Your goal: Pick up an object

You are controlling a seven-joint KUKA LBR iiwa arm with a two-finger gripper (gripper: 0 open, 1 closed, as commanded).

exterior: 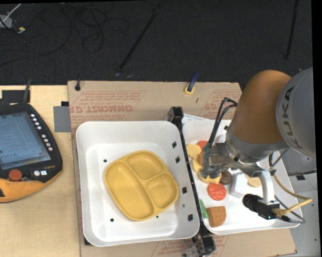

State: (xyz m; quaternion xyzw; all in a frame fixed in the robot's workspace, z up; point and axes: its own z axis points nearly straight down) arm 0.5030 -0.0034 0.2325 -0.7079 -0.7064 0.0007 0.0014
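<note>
The right bin (243, 222) holds small toy food pieces: a red round piece (216, 191), a brown waffle-like block (216, 216), a yellow piece (194, 150) and a white piece (239, 185). My gripper (212, 171) is down in this bin, over a yellow and brown piece (208, 176) just above the red round one. The grey arm with its orange band (260, 108) covers the bin's right half. The fingertips are hidden among the pieces.
The left bin (95, 206) holds a yellow divided plate (141, 184). A teach pendant (22, 151) lies at the left on the bench. A black cable connector (258, 205) hangs by the wrist. A black clamp (175, 115) sits between the bins.
</note>
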